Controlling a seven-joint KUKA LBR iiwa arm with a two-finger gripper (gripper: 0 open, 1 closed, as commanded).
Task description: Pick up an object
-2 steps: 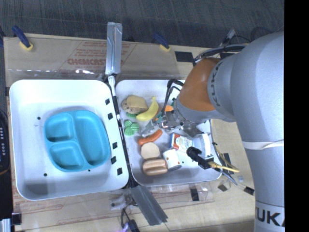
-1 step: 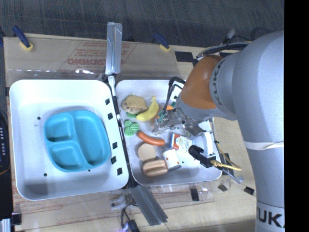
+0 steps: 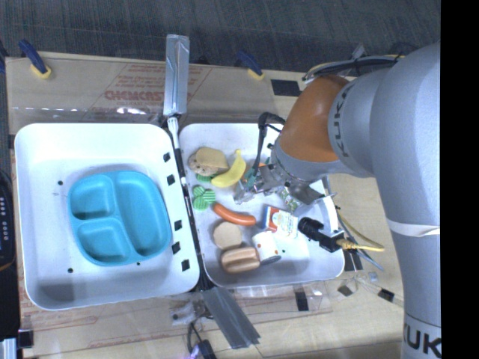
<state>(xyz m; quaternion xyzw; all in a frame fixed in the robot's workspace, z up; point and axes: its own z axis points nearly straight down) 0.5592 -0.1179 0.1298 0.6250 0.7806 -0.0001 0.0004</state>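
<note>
My gripper hangs low over the middle of the right bin, under the orange-banded wrist. It is just right of a yellow banana and above an orange sausage. Nothing shows as held. Around it lie a tan sandwich, a green ridged toy, a round bread piece, a hot dog bun, a white can and a red-and-white carton.
The left bin holds a blue divided plate. A metal divider runs between the bins at the back. The arm covers the right bin's right side.
</note>
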